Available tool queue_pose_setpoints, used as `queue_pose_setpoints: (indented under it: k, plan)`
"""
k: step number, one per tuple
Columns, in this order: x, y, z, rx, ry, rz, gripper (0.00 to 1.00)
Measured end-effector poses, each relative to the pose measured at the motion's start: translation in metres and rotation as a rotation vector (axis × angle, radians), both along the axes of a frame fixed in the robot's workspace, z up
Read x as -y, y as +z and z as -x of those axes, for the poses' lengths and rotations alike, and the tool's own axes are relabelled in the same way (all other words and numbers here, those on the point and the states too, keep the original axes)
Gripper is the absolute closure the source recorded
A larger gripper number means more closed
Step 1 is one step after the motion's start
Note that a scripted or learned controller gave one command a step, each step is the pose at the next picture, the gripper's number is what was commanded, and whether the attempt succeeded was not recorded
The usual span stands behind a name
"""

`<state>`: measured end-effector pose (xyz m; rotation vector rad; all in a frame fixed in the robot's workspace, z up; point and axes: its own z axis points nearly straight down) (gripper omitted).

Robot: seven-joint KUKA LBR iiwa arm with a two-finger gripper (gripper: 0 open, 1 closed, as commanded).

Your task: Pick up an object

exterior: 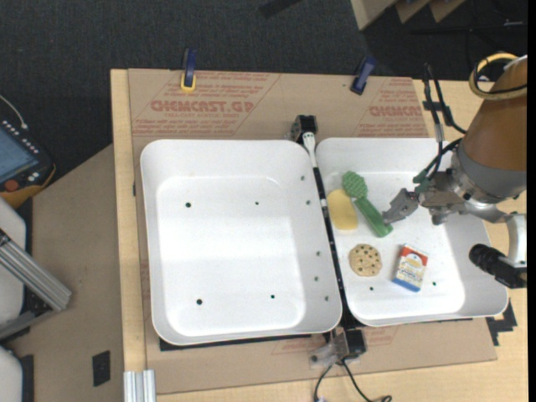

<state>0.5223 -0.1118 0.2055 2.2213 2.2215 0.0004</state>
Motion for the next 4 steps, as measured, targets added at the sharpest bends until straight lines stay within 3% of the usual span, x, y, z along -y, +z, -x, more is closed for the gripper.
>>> queue_pose_setpoints:
  k: [1,2,3,4]
  plan:
    - [-0.011,-0.108,0.032,-0.011,0.0,-0.003,0.0]
    - [-0.009,-0.092,0.029,0.002,-0.003,0.001,1.0]
    - [-0.083,-0.016,-0.047,0.014,0.011,-0.002,1.0]
    - [-0.146,0.003,-0.034,0.004,0.007,-0.002,1.0]
